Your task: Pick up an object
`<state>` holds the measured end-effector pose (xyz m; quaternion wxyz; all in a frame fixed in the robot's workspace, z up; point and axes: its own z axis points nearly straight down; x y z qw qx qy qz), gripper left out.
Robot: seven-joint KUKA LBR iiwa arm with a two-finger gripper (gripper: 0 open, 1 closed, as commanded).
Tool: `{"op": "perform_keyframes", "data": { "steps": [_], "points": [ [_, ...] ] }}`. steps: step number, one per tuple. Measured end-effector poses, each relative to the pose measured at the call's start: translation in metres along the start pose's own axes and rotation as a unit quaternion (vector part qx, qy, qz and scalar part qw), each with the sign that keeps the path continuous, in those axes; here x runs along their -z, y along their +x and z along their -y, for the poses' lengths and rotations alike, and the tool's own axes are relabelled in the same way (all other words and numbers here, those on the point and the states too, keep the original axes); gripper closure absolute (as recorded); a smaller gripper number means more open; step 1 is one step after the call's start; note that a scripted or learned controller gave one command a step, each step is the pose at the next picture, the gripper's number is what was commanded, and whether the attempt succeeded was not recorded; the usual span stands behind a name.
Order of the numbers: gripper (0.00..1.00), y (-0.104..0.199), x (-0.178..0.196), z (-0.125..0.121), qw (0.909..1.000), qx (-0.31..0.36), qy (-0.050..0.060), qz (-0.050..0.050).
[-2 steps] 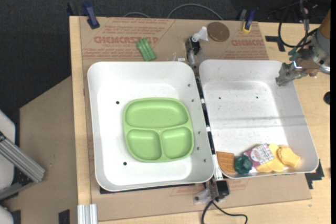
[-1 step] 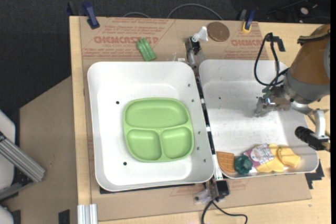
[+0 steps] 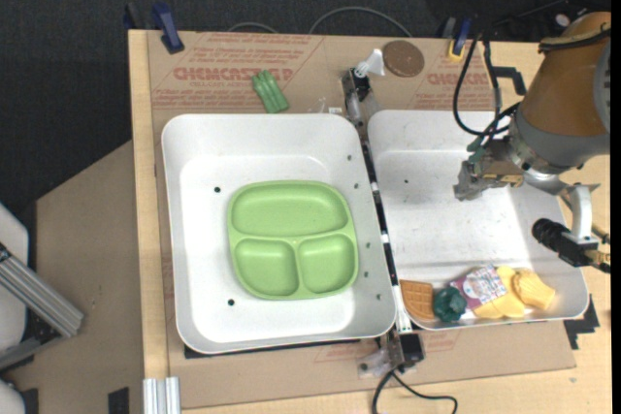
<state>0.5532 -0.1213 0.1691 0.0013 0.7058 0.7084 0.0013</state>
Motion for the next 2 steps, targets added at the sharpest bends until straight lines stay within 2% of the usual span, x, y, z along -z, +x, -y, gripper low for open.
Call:
{"op": "perform_keyframes", "data": {
  "steps": [1,2],
  "points": [
    [1.00,0.033,0.044,-0.005,1.0000,0.000,-0.002,0.000],
    [1.00,0.060,0.021,-0.038,1.0000,0.000,0.000,0.001]
  ]
}}
